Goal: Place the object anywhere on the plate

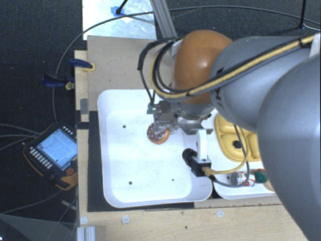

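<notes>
dark speckled flooring surrounds a pale wooden desk that carries two shallow white bins side by side. the left bin shows a mostly bare white floor with a few small dark dots. the grey arm, with its orange band above the wrist, reaches in from the right and hangs over the inner edge of the left bin, with black and yellow cables looped around it. the end effector points down just above a small round brown object, a doughnut-like ring that lies on the floor of the left bin near its upper right part; whether the end effector is clenched on it or released cannot be told from this angle. the right bin holds a yellow plate, largely covered by the arm, and a small green piece near its front edge. a handheld control pendant with a lit screen lies on the floor to the left of the desk, and blue clamps grip the desk's left edge.
</notes>
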Controlling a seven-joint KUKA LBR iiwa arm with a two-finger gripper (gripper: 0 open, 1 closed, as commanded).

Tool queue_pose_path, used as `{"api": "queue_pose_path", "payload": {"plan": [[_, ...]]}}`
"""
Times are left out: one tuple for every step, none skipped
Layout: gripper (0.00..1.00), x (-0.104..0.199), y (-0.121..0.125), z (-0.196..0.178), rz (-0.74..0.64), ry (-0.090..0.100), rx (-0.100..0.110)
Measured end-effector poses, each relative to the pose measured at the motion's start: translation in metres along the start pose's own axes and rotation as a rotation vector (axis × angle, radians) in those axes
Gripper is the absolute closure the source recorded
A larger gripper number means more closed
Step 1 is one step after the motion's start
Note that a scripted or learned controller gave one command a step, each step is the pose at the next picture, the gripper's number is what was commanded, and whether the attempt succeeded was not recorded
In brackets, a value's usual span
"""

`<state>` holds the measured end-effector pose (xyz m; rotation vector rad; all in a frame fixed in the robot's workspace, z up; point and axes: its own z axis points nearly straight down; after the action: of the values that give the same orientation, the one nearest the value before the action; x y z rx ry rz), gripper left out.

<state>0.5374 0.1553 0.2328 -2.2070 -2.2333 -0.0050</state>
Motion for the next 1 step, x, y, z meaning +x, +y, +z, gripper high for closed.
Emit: {"api": "queue_pose_path", "payload": {"plan": [[1.0,0.0538,0.0104,-0.0024,0.001,0.0,-0.001]]}}
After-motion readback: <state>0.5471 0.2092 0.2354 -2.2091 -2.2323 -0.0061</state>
